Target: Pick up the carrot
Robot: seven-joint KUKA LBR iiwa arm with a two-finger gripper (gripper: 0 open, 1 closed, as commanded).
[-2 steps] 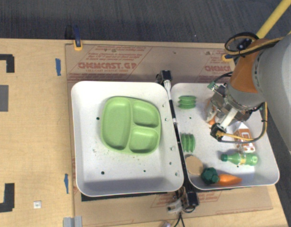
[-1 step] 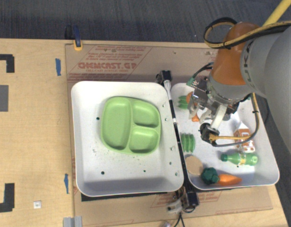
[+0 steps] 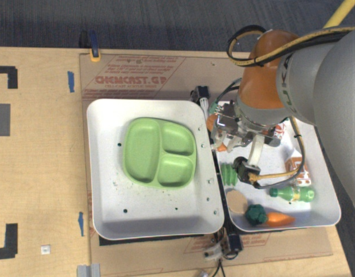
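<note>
gripper [image 3: 242, 149] low in right bin [image 3: 327, 203], carrot [image 3: 278, 218] apart

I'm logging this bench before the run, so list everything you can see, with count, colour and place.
bins: two, white, side by side on the bench.
divided plate: one, light green, three compartments, in the left bin.
carrot: one, orange with dark green top, near front edge of the right bin.
bottle: one, green, lying in the right bin just above the carrot.
tan round piece: one, left of the carrot top.
cardboard sheet: one, brown, under the bins.
arm: one, grey with orange band, over the right bin.
gripper: one, at the right bin's left side.
</note>
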